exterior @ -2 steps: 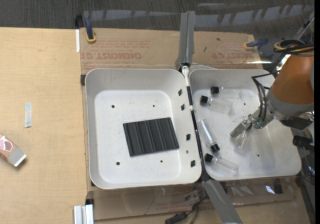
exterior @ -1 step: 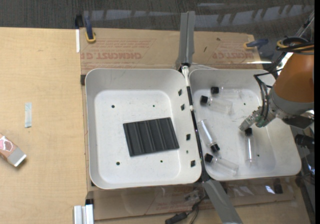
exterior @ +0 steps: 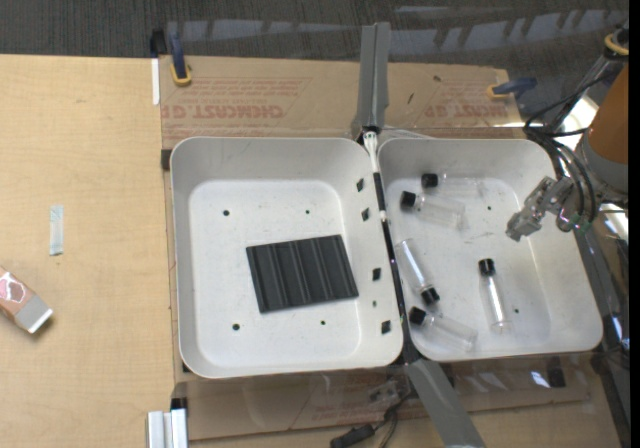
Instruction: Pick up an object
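Note:
Several clear vials with black caps lie in the right bin (exterior: 560,336): one at the back (exterior: 445,182), one just below it (exterior: 430,204), a long one (exterior: 415,274) by the left wall, one at the front (exterior: 440,328), and one (exterior: 492,294) toward the right. A black ribbed pad (exterior: 301,272) lies flat in the left bin (exterior: 200,336). My gripper (exterior: 527,221) hangs over the right side of the right bin, above bare floor, up and right of the vial toward the right. Nothing shows between its fingers.
The grey arm with its orange band (exterior: 610,126) comes in at the right edge with cables. A metal divider (exterior: 374,76) runs up between the bins. On the wooden bench to the left lie a small strip (exterior: 56,231) and a pink-and-white item (exterior: 22,302).

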### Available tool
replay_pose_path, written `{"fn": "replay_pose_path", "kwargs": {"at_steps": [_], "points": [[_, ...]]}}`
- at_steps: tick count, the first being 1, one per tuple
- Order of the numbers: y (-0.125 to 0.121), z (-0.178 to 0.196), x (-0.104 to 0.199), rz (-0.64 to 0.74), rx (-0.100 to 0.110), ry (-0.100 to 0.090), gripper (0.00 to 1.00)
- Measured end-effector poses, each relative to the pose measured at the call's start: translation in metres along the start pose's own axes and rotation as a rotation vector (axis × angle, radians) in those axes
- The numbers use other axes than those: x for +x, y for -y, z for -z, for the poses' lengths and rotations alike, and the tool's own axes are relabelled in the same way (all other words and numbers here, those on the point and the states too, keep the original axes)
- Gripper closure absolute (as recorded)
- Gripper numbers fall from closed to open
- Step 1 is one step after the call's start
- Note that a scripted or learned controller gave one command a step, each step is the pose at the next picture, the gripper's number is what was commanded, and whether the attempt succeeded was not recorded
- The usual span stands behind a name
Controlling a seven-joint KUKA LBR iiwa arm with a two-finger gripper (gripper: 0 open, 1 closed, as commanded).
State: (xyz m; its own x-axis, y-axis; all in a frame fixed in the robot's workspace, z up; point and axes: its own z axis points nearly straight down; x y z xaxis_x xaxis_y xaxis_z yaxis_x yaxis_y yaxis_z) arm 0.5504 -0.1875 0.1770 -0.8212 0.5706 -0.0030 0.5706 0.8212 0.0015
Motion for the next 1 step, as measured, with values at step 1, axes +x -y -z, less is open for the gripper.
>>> {"fn": "replay_pose_path", "kwargs": {"at_steps": [1], "points": [[-0.0553, 0.0726, 0.1063, -0.073, 0.001, -0.002, 1.0]]}}
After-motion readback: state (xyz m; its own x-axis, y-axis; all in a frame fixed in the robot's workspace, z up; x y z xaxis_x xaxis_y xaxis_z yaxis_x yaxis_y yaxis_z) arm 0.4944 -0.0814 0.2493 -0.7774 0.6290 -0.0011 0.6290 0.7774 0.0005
